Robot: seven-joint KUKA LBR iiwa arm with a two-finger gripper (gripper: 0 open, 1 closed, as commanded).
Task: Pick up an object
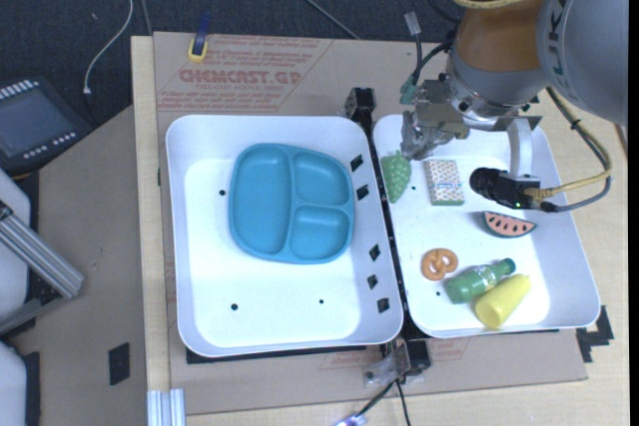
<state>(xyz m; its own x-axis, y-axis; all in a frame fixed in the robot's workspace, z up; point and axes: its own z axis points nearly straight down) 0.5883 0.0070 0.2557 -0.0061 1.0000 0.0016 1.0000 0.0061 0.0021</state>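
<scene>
Arm [539, 5]: grey w/ orange band, reaches in from the right, wrist over far-left corner of right bin.
Left bin [200, 294]: holds blue divided plate [292, 203], lying flat near centre. Rigid, wide, no good edge for a pinch; poor pick, I'd say.
Right bin [569, 284]: all the small items sit here.
Gripper [417, 143]: just above green textured piece [397, 175] by the divider wall. Finger state: can't tell, wrist body blocks them.
Green piece: likely target. Looks small, light, bumpy skin, prob. good friction. Take across narrow width; wall close on left, tight clearance.
Green bottle [477, 280] + yellow piece [502, 301]: touching, near front edge. Smooth, rounded, may roll/slip.
Watermelon slice [509, 222]: thin, flat, hard to get under.
Patterned block [443, 181]: boxy, easy sides.
Pretzel [438, 263]: smallest, flat.
</scene>
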